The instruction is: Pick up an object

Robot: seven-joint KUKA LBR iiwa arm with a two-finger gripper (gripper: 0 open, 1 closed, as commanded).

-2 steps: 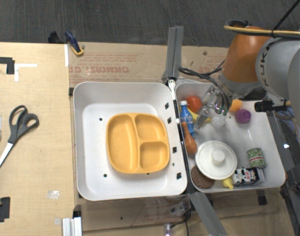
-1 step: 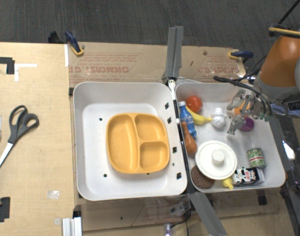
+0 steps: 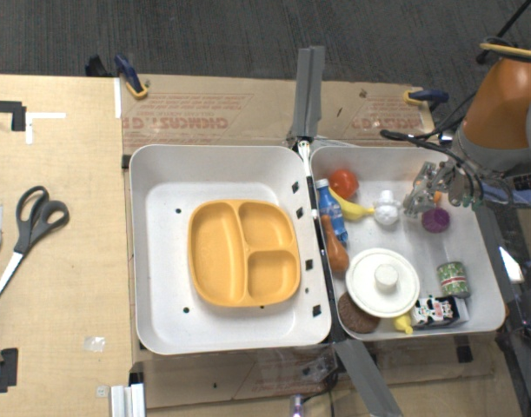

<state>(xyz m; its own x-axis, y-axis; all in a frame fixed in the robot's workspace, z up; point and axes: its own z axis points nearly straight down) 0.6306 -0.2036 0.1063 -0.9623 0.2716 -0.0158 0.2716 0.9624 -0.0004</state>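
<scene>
Tool (image 3: pixel 419 200) sits over the right bin (image 3: pixel 487 259), near its back wall. Small cup (image 3: pixel 436 221) just beside the tool, toward the front. Ball (image 3: pixel 386 215) to its left, banana (image 3: pixel 353 207) and tomato (image 3: pixel 343 182) further left. Lidded bowl (image 3: pixel 383 281) and can (image 3: pixel 453 278) well in front of the tool. Divided plate (image 3: pixel 244 253) lies in the left bin (image 3: pixel 152 259). Scissors (image 3: pixel 26 233) far left on the tabletop (image 3: pixel 56 320).

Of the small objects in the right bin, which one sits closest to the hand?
The purple cup, just below the hand at the bin's right side. The white ball and red tomato lie farther left.
</scene>
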